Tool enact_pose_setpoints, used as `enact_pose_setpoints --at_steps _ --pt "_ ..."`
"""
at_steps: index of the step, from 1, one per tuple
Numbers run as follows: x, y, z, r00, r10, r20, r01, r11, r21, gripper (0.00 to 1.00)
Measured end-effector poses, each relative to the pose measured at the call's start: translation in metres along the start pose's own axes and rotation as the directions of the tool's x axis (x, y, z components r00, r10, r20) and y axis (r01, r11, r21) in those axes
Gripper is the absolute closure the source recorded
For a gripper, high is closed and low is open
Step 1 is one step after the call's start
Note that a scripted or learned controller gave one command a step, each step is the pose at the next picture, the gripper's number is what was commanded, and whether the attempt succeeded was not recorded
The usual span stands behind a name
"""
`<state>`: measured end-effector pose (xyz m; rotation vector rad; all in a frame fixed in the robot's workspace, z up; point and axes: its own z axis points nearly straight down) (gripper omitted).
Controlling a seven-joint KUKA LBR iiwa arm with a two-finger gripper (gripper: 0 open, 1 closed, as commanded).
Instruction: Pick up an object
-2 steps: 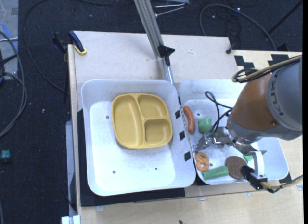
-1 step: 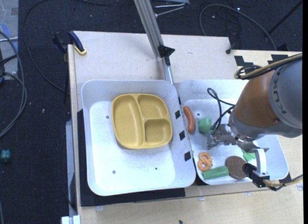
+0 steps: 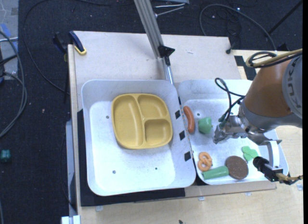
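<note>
The right bin [image 3: 211, 89] holds several small toy foods: an orange sausage [image 3: 189, 119], a green block [image 3: 205, 125], a pretzel [image 3: 204, 160], a green cylinder [image 3: 215, 172], a brown round cookie [image 3: 237, 166] and a light green piece [image 3: 249, 153]. My gripper [image 3: 222, 135] hangs low over the middle of this bin, just right of the green block and above the cookie. The grey and orange arm hides the bin's right side. Nothing shows in the gripper's grasp.
The left bin [image 3: 120, 170] carries a yellow divided plate [image 3: 142, 121]. A slanted metal pole [image 3: 150, 18] runs from the top down to the seam between the bins. Black cables loop beside the wrist.
</note>
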<state>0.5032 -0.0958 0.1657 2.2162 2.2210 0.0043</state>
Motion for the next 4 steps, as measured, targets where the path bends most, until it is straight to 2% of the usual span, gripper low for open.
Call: enact_pose_setpoints --at_steps 1,3,4 --pt "0.0 0.002 -0.053 1.0 -0.001 0.0 0.001 1.0 -0.001 1.0" --pt "0.111 -0.005 -0.051 1.0 -0.006 -0.003 0.006 1.0 0.007 1.0" --pt "0.172 -0.006 -0.065 1.0 -0.008 -0.003 0.008 1.0 0.005 1.0"
